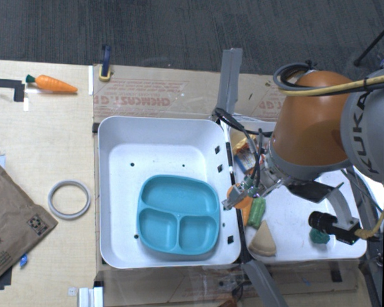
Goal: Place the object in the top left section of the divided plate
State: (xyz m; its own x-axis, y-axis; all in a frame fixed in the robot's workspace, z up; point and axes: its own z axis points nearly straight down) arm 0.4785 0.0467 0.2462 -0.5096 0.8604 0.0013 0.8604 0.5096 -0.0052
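Hanging over the wall between the two bins, the pincer [239, 197] is seen at the right edge of the left bin [154, 142]. Whether it is clenched or released cannot be told. A small orange object [243, 206] is seen right at its tip, above the dividing wall, and whether it is gripped cannot be told. The blue divided plate [178, 196] lies in the near half of the left bin, with one wide section on the far side and two smaller ones on the near side.

The far part of the right bin [289, 244] is covered by the arm [309, 122]. A green ridged piece [257, 212] lies just right of the pincer, with a beige wedge [262, 241] just near of it. A teal item [318, 236] sits further right. Yellow and blue items [242, 148] are partly hidden behind cables at the far left of that bin.

A cardboard sheet with red lettering [163, 92] is laid under the bins. On the pale desk [47, 145] to the left, a toy carrot [54, 84] lies far, a tape ring [69, 198] lies beside the left bin, and a brown box [10, 228] lies near. Dark carpet [152, 22] is seen beyond the desk.
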